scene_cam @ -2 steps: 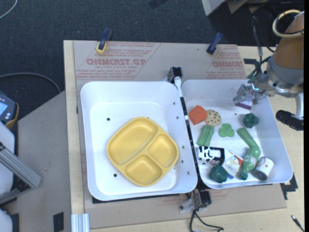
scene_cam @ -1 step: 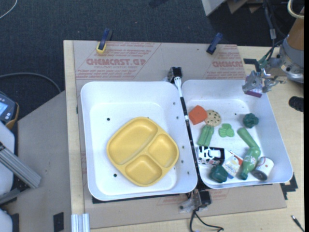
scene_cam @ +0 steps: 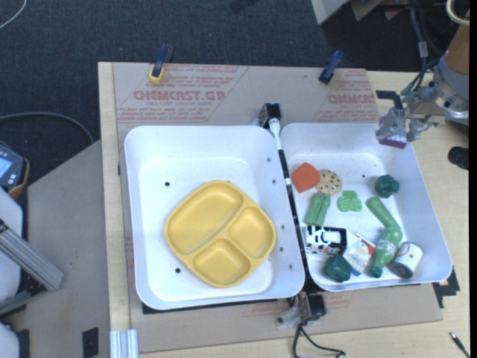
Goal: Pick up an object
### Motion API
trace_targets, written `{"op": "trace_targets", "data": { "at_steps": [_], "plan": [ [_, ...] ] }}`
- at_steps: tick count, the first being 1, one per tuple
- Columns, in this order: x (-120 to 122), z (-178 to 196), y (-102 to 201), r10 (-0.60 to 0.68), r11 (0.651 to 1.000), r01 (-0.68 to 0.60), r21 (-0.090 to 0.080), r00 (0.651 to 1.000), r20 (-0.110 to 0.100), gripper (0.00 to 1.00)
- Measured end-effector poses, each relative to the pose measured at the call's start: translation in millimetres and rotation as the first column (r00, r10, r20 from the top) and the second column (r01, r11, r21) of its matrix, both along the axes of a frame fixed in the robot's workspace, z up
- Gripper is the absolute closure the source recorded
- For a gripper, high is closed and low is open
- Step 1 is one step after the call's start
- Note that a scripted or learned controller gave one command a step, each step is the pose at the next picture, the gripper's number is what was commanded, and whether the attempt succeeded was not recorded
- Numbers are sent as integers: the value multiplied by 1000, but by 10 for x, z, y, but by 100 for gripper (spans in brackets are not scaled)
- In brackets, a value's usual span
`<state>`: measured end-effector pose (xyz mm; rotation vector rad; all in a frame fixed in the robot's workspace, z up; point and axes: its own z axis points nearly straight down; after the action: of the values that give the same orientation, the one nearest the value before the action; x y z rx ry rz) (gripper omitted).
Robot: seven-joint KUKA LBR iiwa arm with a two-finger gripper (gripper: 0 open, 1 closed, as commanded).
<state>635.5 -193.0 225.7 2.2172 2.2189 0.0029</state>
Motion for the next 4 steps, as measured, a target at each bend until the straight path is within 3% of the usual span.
{"op": "trace_targets", "data": {
  "at_steps": [2,4],
  "plan": [
    [-395,-110,829,3,1000,-3,5,1000,-10,100],
    [-811,87,1718,4,1000,-4,5,1000,-9,100]
  ]
}}
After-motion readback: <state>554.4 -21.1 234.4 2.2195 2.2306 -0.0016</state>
